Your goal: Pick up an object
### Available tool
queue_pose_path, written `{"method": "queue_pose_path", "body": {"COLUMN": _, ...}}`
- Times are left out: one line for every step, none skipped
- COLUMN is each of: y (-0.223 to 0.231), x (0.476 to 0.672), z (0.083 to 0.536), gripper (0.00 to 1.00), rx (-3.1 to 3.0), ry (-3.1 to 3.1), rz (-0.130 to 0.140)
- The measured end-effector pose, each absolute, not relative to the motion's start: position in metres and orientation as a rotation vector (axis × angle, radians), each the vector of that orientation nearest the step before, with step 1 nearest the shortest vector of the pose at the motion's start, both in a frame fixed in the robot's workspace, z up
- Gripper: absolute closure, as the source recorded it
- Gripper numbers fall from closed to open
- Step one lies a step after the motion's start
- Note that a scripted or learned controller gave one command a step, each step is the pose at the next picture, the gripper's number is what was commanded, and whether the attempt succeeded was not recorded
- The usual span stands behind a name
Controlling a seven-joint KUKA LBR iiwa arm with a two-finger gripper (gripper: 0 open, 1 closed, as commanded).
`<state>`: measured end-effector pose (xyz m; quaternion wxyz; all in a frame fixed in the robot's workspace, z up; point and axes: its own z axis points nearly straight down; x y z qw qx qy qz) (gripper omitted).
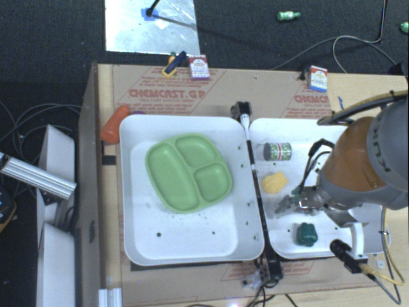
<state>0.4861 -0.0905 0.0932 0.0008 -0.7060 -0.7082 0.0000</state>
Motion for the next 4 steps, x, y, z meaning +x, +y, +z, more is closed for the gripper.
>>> {"method": "queue_pose_path", "body": {"y": -0.129, "x": 0.487, "z": 0.106, "gripper": 0.0, "rx": -2.222, "ry": -2.223, "rz": 0.0}}
{"method": "queue_pose_path", "body": {"y": -0.137, "x": 0.487, "z": 0.084, "gripper": 0.0, "rx": -2.221, "ry": -2.223, "rz": -0.001}}
{"method": "queue_pose_path", "body": {"y": -0.145, "x": 0.497, "z": 0.084, "gripper": 0.0, "rx": -2.219, "ry": -2.226, "rz": -0.001}}
{"method": "queue_pose_path", "body": {"y": -0.133, "x": 0.487, "z": 0.13, "gripper": 0.0, "rx": -2.218, "ry": -2.228, "rz": -0.002}}
